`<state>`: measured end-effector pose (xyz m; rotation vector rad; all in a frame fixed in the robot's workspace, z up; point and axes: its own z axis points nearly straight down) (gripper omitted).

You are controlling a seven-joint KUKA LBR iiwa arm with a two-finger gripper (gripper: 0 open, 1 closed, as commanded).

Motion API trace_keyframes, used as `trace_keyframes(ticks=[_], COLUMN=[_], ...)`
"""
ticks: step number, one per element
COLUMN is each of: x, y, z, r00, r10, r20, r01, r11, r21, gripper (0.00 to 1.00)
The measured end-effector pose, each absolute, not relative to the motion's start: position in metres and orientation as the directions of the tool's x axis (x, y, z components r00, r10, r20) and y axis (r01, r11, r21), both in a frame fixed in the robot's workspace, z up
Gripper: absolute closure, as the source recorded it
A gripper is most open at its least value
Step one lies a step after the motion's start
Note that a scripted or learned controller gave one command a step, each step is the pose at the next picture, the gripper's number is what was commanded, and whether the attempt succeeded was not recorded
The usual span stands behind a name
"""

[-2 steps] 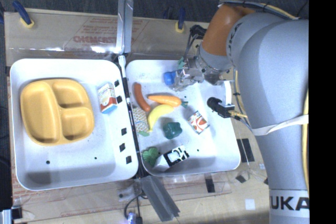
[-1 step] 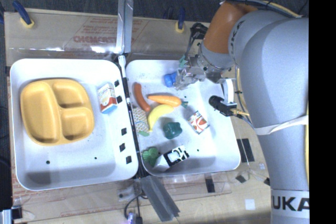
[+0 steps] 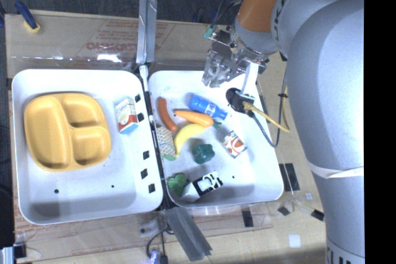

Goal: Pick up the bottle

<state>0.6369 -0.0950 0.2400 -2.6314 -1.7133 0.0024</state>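
Although labels are seen on the small cartons, no writing can be read. The blue bottle (image 3: 206, 107) is found lying on its side in the right bin (image 3: 263, 185), just below and apart from the jaws of the gripper (image 3: 216, 76), whose state cannot be told. Beside the bottle lie a carrot (image 3: 193, 117), a banana (image 3: 185, 135) and a sausage (image 3: 165, 113). In the left bin (image 3: 37, 201) are held a yellow divided tray (image 3: 65, 130) and a small carton (image 3: 126, 115).
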Motion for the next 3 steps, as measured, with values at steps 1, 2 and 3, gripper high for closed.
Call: trace_keyframes(ticks=[1, 2, 3], x=[0.637, 0.631, 0.631], y=[-0.095, -0.121, -0.151], z=[0.24, 0.14, 0.092], r00=[0.405, 0.384, 0.469], r10=[0.914, 0.923, 0.883], r20=[0.0, -0.002, 0.0], r01=[0.914, 0.923, 0.883], r11=[-0.405, -0.384, -0.469], r21=[-0.003, -0.005, -0.005], gripper=[0.0, 0.0, 0.0])
